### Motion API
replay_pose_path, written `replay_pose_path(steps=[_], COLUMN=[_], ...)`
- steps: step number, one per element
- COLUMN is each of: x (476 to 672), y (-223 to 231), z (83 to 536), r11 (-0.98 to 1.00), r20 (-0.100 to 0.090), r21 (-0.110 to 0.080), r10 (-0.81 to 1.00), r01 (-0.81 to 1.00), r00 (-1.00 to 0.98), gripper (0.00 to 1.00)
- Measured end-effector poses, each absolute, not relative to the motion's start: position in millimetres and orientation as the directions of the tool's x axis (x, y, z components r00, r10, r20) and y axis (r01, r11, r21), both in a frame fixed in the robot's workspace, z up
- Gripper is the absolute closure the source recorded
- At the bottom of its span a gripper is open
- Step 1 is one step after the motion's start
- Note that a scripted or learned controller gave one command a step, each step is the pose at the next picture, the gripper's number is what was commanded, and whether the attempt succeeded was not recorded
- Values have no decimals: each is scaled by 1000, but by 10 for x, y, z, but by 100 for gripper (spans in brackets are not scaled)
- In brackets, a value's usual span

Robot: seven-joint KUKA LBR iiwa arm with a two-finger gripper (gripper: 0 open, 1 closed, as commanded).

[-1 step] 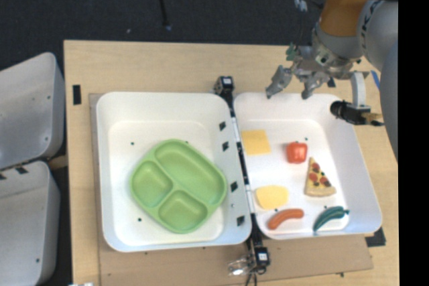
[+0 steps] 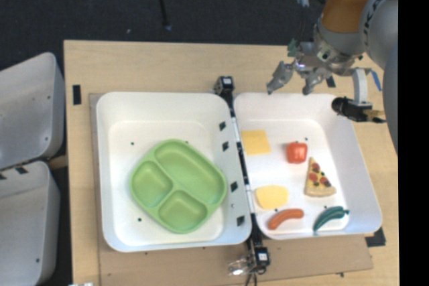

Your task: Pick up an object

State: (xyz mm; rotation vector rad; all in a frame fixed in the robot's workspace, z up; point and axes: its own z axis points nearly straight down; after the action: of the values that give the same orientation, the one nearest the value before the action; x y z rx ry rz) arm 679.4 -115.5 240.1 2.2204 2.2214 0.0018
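While a green tray (image 2: 177, 185) fills the left bin (image 2: 107, 144), toy foods dot the right bin (image 2: 348, 144).

The grey and orange arm (image 2: 355, 3) is cut off by the top and right edges. White chair seats (image 2: 27, 164) run off the left edge. A small clip (image 2: 244, 266) at the bench's front edge is too blurred to identify.

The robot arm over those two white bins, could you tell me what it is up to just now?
The arm's gripper hangs open above the far edge of the right bin, holding nothing. Below it in that bin lie a yellow square, a red pepper, a pizza slice, a yellow round piece, a sausage and a green pepper. The left bin holds a green divided plate. Nothing has been picked up yet.
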Motion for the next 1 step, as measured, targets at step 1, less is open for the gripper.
replay_pose_path(steps=[1], x=[6747], y=[-1148], z=[1972], r11=[0], r20=[-2], r21=[-2], r10=[1000], r01=[1000], r00=[0], gripper=[0])
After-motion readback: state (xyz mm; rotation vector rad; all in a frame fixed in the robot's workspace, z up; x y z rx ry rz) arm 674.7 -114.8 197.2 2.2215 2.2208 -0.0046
